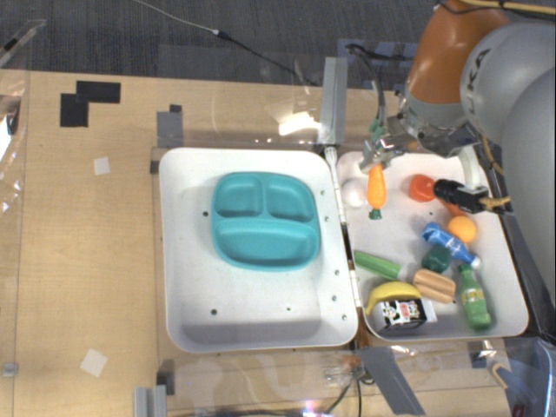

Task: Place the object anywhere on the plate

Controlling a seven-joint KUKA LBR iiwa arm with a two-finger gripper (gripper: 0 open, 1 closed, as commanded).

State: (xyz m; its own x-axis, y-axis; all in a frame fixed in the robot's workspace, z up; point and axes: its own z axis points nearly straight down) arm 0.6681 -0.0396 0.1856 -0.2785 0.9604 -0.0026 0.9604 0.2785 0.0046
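A teal plate (pixel 265 220) with three compartments lies in the left white bin (pixel 187 320). An orange carrot (pixel 376 188) with a green stem end pointing down hangs at the far left of the right bin (pixel 512 307), just right of the divider. My gripper (pixel 379 153) is directly above the carrot and shut on its top end. The carrot is to the right of the plate, apart from it.
The right bin also holds a white egg (pixel 354 194), a red cup (pixel 421 188), an orange (pixel 462 229), a blue bottle (pixel 450 243), a green bottle (pixel 473 298), a cucumber (pixel 376 263), a banana (pixel 389 292), a bread roll (pixel 434 285) and a black-and-white carton (pixel 402 313).
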